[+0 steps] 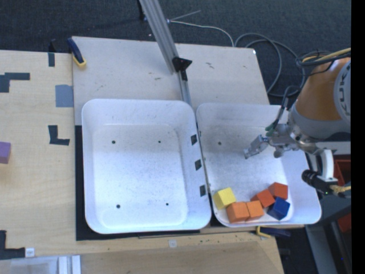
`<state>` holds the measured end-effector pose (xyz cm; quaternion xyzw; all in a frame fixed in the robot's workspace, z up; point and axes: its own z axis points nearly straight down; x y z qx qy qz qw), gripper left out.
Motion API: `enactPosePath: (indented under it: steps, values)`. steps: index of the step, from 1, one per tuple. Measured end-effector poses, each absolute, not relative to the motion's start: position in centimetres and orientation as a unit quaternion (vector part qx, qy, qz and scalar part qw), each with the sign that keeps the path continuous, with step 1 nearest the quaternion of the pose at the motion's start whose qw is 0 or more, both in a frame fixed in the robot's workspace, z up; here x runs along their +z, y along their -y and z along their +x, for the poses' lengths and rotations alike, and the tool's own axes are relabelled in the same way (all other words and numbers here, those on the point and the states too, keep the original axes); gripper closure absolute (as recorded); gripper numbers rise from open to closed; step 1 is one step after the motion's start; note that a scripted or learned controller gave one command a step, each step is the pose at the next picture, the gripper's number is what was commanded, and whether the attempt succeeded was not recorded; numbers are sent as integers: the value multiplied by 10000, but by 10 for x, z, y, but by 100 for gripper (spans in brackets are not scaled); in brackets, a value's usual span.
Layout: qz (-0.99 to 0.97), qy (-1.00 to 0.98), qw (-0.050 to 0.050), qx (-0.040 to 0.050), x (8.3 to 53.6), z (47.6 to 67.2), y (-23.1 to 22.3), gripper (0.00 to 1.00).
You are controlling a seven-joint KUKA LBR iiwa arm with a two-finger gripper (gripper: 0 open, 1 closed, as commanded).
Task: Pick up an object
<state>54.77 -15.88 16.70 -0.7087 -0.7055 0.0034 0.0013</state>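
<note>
Orange block (264, 198) well below gripper (252, 149), apart, in right bin (228, 124)

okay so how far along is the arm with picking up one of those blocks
Nothing looks done yet: the yellow block, orange blocks and blue block all lie in the near corner of the right bin. In hand: the tool hangs over the bin's middle, apart from them, carrying nothing visible. Left: reaching a block, gripping and lifting it.

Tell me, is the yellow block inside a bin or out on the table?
Inside. The yellow block sits on the floor of the right bin, near its front left corner, beside the orange blocks.
</note>
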Motion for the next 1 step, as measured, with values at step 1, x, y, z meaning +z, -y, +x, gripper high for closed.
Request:
enactPosePath:
  steps: [1]
  values:
    - [-7077,7065,13,20,154,533,177,0]
